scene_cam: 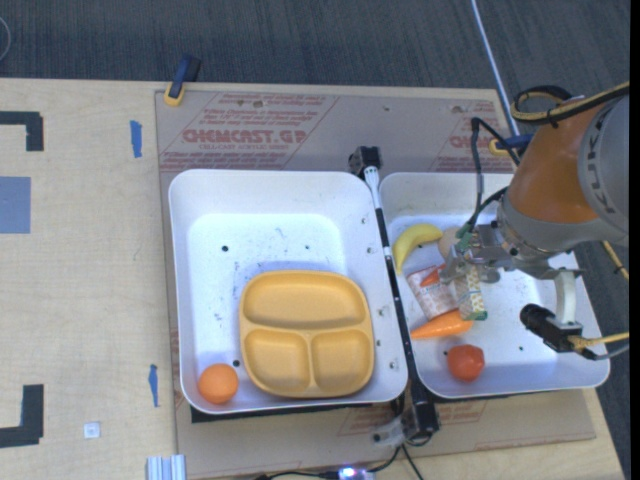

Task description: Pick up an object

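Packet (468, 298), banana (415, 241), carrot (440, 326) and tomato (465, 362) lay in your right bin (590, 373); the gripper (470, 258) sat over the packet. Plate (305, 333) and orange (217, 384) filled the left bin (190, 268).

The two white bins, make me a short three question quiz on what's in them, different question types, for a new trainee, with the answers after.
1. True or false: the yellow divided tray lies in the left bin.
2. Which bin is the gripper over? A) the left bin B) the right bin C) neither
3. Fill in: the orange ball sits in the left bin's near-left ____.

Key
1. True. It lies beside the orange ball.
2. B. It is down among the banana, the carrot and a small packet, with the tomato nearer the front.
3. Corner.
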Controlling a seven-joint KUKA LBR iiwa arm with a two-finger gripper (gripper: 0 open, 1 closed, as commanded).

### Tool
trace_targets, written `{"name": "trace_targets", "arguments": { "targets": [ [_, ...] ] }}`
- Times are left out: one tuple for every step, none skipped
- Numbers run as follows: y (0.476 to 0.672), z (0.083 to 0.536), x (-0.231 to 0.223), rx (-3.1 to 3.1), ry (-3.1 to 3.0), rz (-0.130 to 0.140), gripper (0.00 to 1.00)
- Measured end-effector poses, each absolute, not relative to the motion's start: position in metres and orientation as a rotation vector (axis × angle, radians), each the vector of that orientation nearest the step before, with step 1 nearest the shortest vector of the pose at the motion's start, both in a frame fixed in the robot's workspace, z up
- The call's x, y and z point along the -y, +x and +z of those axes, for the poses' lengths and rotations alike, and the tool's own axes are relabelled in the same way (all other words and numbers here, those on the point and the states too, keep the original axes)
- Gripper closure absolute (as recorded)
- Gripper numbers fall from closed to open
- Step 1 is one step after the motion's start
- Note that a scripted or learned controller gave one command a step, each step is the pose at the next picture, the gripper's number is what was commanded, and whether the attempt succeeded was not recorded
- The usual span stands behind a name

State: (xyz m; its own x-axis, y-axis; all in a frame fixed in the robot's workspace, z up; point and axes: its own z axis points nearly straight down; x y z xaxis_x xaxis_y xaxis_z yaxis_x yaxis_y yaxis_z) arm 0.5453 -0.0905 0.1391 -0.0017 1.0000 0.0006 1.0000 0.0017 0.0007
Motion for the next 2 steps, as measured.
{"name": "trace_targets", "arguments": {
  "targets": [
    [0.533,0.103,0.092,-2.215,2.215,0.01,1.0],
    [0.482,0.185,0.035,-2.223,2.22,0.001,1.0]
  ]
}}
